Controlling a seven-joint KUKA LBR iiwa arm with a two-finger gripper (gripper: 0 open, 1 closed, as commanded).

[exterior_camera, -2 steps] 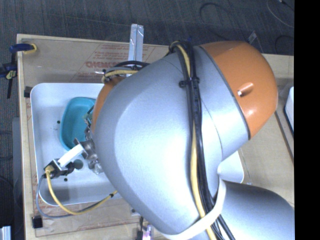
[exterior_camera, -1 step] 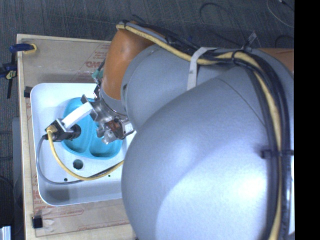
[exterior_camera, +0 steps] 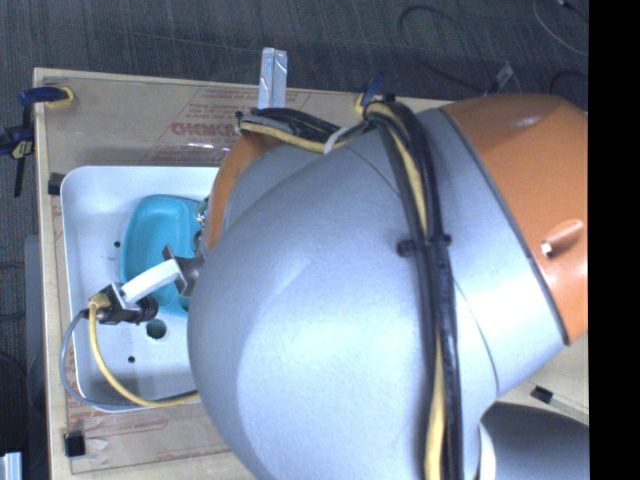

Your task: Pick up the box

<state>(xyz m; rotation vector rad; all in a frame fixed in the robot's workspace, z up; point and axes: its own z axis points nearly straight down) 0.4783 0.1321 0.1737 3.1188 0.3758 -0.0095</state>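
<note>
A light blue, box-like object (exterior_camera: 152, 240) with rounded corners lies in the left white bin (exterior_camera: 78, 203), towards its far side. My gripper (exterior_camera: 186, 268) reaches down at this object's right edge, and the big grey arm (exterior_camera: 340, 308) covers most of it. Whether it touches or holds the blue object is hidden. The arm also hides the blue object's right part.
The arm's grey body and orange band (exterior_camera: 520, 198) cover the middle and right of the bench, including the right bin. A small metal post (exterior_camera: 273, 76) stands at the bench's far edge. A blue clamp (exterior_camera: 42, 96) sits on the far left corner.
</note>
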